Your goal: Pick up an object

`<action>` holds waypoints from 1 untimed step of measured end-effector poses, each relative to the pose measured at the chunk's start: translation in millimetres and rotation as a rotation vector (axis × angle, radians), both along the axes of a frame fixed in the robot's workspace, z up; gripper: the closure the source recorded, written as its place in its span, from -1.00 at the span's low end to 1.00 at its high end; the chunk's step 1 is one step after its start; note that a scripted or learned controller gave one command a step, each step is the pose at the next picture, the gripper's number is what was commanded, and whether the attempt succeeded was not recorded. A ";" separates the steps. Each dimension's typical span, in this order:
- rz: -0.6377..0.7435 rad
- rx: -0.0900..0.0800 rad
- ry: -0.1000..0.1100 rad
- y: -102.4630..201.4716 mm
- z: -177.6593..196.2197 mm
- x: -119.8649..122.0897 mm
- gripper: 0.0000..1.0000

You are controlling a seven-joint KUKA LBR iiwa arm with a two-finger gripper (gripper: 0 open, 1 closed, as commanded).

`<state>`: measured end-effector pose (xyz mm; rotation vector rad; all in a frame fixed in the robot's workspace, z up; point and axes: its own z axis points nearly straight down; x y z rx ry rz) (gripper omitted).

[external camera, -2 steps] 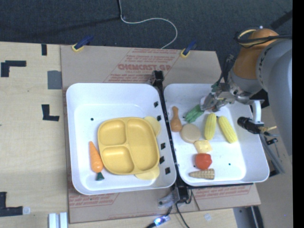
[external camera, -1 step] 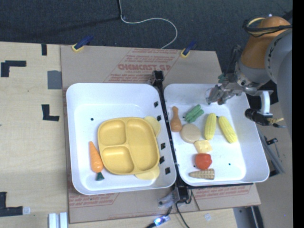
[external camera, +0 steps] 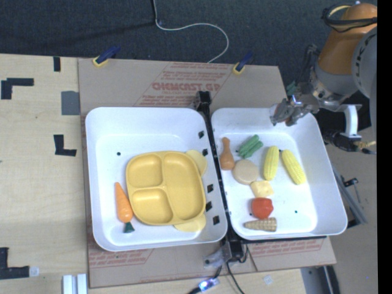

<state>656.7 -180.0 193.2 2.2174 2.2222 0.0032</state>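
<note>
Spanning the table's middle, two white bins [external camera: 98,127] sat side by side. My jaws [external camera: 286,114] hung over the right bin's far right corner; I could not tell their state. Near them lay two corn cobs [external camera: 293,166] and a green bean [external camera: 249,146].

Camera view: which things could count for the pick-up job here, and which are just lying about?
Job candidates, right bin, nearest the gripper:
two corn cobs, green beans, red tomato, drumstick, round beige piece, cone.

Lying about:
left bin with yellow tray and carrot; white cable; blue clamps.
</note>
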 end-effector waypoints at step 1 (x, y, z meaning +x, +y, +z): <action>-0.001 0.000 0.002 0.6 32.5 0.5 1.00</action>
